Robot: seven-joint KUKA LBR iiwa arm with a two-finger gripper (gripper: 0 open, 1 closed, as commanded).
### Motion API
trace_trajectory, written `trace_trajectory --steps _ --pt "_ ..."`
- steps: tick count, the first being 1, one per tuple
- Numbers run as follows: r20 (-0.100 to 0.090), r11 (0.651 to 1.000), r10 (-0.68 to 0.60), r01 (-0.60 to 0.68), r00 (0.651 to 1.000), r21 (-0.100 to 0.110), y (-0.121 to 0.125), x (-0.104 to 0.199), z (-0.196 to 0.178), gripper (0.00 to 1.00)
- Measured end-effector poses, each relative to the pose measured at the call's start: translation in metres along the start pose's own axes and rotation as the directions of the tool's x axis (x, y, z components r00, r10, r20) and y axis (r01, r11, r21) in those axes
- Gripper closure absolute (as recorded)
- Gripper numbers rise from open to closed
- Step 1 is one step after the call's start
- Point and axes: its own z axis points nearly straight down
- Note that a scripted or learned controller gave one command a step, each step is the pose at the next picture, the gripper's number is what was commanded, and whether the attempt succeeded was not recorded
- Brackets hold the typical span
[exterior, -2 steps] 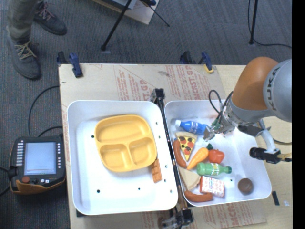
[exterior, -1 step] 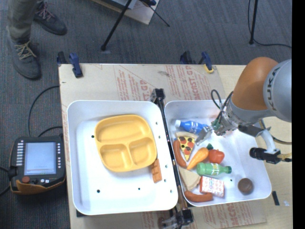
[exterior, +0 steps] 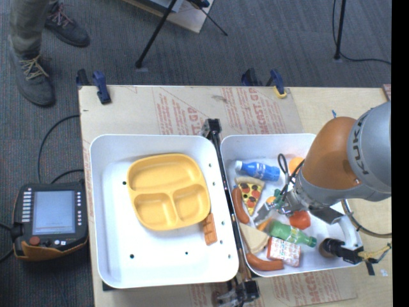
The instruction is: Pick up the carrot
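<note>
My gripper [exterior: 267, 211] is low in the right bin [exterior: 268, 139], just right of the pizza slice [exterior: 250, 194] and above the bread slice [exterior: 255, 236]. A small orange piece with a green tip, which looks like the carrot [exterior: 273, 201], lies right against the gripper's tip. Most of it is hidden by the gripper and the wrist. I cannot make out whether it is gripped or only touched. The orange band of the arm [exterior: 332, 155] covers the bin's right part.
Crowded around the gripper are a blue bottle [exterior: 259, 169], a red sausage [exterior: 239, 206], a tomato [exterior: 299, 220], a green bottle [exterior: 291, 233], a packet [exterior: 284, 251] and another sausage [exterior: 265, 263]. The left bin [exterior: 108, 248] holds a yellow divided plate [exterior: 169, 190] and a brown biscuit [exterior: 209, 229].
</note>
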Motion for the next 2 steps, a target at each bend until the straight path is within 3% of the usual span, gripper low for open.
trace_trajectory --steps 1,2 --pt "-0.002 1.0 0.011 -0.011 1.0 0.002 -0.001 -0.003 -0.008 1.0" --pt "0.003 0.978 0.208 -0.208 0.978 -0.011 0.025 0.044 -0.134 1.0"
